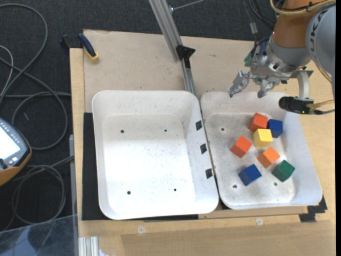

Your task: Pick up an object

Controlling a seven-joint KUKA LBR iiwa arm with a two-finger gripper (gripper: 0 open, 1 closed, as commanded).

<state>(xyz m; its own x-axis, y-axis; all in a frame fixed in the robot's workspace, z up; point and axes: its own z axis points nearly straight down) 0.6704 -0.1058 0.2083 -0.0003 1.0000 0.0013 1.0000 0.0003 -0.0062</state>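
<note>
Several small blocks lie in the right bin point(229, 193): an orange one point(259, 121) at the top, a blue one point(275, 127) beside it, a yellow one point(262, 137), an orange one point(241, 146), another orange one point(269, 157), a green one point(284, 170) and a blue one point(249, 174). My gripper point(248, 89) hangs above the far rim of the right bin, up and left of the blocks. Its two fingers stand apart with nothing between them.
The left bin point(106, 143) lies next to the right one. A metal pole point(170, 31) slants up from the bench behind the bins. A blue and yellow clamp point(88, 46) sits at the bench's far left corner. Cables lie on the floor at left.
</note>
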